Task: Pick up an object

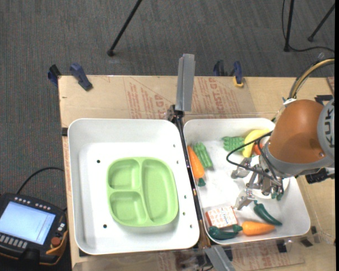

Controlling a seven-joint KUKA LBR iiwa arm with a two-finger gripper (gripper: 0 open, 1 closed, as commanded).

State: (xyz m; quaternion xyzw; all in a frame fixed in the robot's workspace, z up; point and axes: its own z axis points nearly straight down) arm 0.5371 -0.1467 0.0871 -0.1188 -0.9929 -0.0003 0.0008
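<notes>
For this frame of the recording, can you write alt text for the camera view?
A grey and orange robot arm reaches from the right into the right white bin, its claw low among toy food: carrots, green vegetables, a banana and a small box. The left white bin holds a green divided plate.

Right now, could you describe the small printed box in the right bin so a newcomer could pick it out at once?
Start at the right-hand white bin, the one under the arm, and go to its near edge at the left corner. The small box lies flat there, just left of the gripper and beside an orange carrot. It is the one flat-sided, red-and-white printed item among the toy vegetables.
</notes>
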